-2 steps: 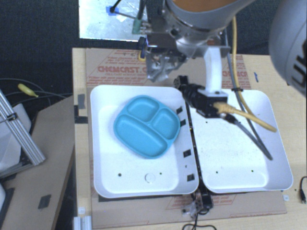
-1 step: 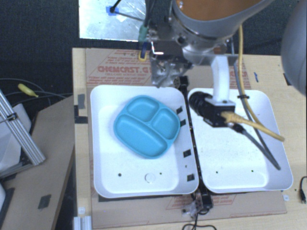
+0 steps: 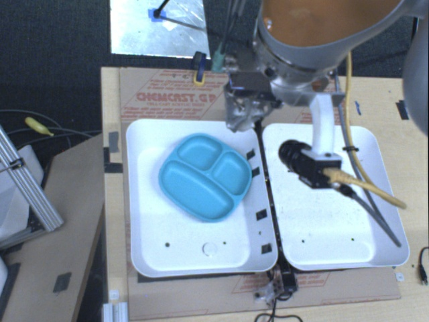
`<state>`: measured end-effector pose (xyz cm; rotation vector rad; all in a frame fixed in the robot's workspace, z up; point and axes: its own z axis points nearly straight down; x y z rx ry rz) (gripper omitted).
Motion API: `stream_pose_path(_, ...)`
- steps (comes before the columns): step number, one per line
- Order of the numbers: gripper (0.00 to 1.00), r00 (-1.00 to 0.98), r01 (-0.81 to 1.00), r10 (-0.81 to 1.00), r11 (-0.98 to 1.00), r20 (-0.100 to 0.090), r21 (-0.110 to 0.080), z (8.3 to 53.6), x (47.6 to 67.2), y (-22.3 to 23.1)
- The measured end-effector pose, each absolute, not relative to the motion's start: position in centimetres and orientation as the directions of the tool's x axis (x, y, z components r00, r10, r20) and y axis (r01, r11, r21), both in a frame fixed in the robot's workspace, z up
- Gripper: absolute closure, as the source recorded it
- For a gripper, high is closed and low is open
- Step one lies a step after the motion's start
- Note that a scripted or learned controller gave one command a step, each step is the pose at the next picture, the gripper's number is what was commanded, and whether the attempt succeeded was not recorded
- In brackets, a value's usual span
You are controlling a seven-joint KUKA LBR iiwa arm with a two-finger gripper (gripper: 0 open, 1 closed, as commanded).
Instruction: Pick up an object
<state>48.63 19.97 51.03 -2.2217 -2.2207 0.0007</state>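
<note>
A light blue divided plate [image 3: 205, 176] with three compartments lies flat in the left white bin [image 3: 151, 247], near its middle. My gripper [image 3: 242, 117] hangs at the far edge of that bin, close to the ridge between the two bins, just beyond the plate's far right rim. From this angle the wrist blocks the tips. Nothing shows hanging from the gripper.
The right white bin [image 3: 335, 247] sits beside the left one. The large grey and orange arm [image 3: 322, 19] looms over the far side of both bins. A cardboard sheet [image 3: 167, 96] lies under the bins, and a metal frame [image 3: 23, 186] stands at left.
</note>
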Motion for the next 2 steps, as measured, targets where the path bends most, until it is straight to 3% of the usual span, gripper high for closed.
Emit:
stream_pose_path(1, 1.00, 0.004, 1.000, 1.000, -0.004, 0.001, 0.004, 53.4, 48.7, 13.4)
stream_pose_path(2, 1.00, 0.000, 1.000, 1.000, 0.000, -0.003, -0.009, 41.2, 48.6, 14.2)
